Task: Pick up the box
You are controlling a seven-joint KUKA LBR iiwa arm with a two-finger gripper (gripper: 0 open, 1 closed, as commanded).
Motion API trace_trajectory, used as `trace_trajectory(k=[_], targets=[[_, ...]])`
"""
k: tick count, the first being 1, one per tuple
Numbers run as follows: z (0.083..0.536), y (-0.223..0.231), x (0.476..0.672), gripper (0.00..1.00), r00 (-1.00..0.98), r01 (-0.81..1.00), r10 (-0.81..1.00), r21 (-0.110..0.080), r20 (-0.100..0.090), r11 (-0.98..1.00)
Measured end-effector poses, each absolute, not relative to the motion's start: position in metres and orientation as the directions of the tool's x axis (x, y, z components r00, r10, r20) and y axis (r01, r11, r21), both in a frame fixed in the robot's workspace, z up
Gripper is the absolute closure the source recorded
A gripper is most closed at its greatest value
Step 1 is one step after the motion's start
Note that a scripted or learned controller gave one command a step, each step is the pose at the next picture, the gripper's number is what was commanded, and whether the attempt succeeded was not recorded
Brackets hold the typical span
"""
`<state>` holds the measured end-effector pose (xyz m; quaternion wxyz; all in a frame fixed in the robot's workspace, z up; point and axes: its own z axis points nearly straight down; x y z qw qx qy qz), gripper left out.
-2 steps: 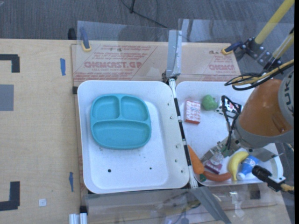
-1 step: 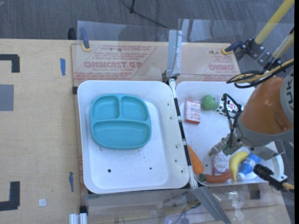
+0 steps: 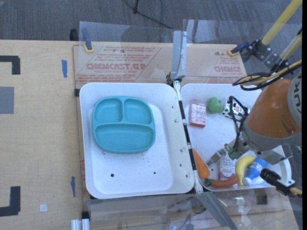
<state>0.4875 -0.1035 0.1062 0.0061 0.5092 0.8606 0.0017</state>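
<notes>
The box [image 3: 197, 115] is small, red and white, and lies flat in the upper left part of the right bin [image 3: 215, 133], close to the bins' shared wall. My gripper [image 3: 227, 153] hangs low over the lower middle of that bin, below and to the right of the box and well apart from it. The grey wrist and orange band [image 3: 272, 114] above it hide part of the bin's right side. Nothing shows held at the gripper's tip.
A green round item [image 3: 215, 104] lies right of the box. A carrot [image 3: 201, 165], a red-and-white packet [image 3: 226, 166], a banana [image 3: 243, 165], a red pepper [image 3: 223, 182] and a blue bottle [image 3: 253, 170] crowd the bin's lower edge. The left bin [image 3: 163, 166] holds a teal divided plate [image 3: 124, 124].
</notes>
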Motion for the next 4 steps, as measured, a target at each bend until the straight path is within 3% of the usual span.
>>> trace_trajectory(k=[1, 2, 3, 4], targets=[[0.208, -0.093, 0.513, 0.0, -0.352, 0.936, 0.936, 0.001, -0.002, 0.352], [0.203, -0.156, 0.563, 0.0, -0.277, 0.961, 0.961, 0.002, -0.003, 0.277], [0.088, -0.126, 0.482, 0.0, -0.247, 0.969, 0.969, 0.006, -0.001, 0.247], [0.099, -0.13, 0.485, 1.0, -0.242, 0.97, 0.97, 0.015, -0.011, 0.243]])
